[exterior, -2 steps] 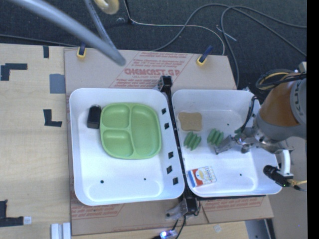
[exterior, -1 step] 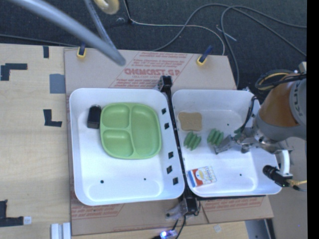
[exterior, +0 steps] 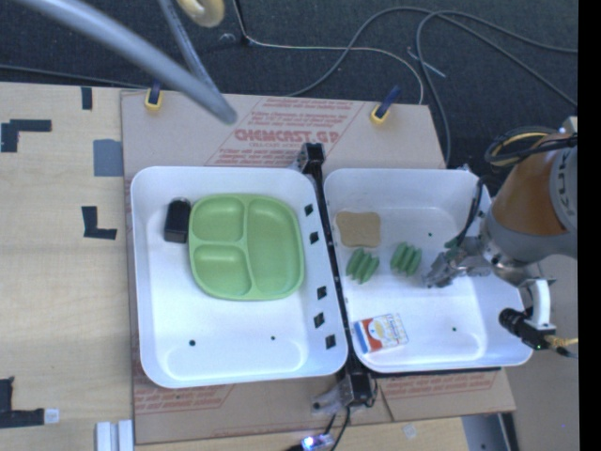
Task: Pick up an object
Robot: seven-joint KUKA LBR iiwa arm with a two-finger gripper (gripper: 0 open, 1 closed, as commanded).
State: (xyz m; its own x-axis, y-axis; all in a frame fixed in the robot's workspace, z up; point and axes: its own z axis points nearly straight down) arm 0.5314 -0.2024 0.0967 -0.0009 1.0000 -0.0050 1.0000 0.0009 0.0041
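My gripper (exterior: 439, 273) is low inside the right bin (exterior: 470, 341), near its right wall. It sits just to the right of a ridged green piece (exterior: 406, 257), and I see nothing held in it. A second ridged green piece (exterior: 362, 265) lies further left. A tan square (exterior: 358, 228) lies at the bin's back left. A small white packet with red and blue print (exterior: 380, 332) rests near the front edge.
The left bin (exterior: 225, 355) holds a green divided plate (exterior: 247, 246) with a small black object (exterior: 177, 221) at its left side. A black divider (exterior: 325, 252) runs between the bins. Cables trail across the dark floor behind the bench.
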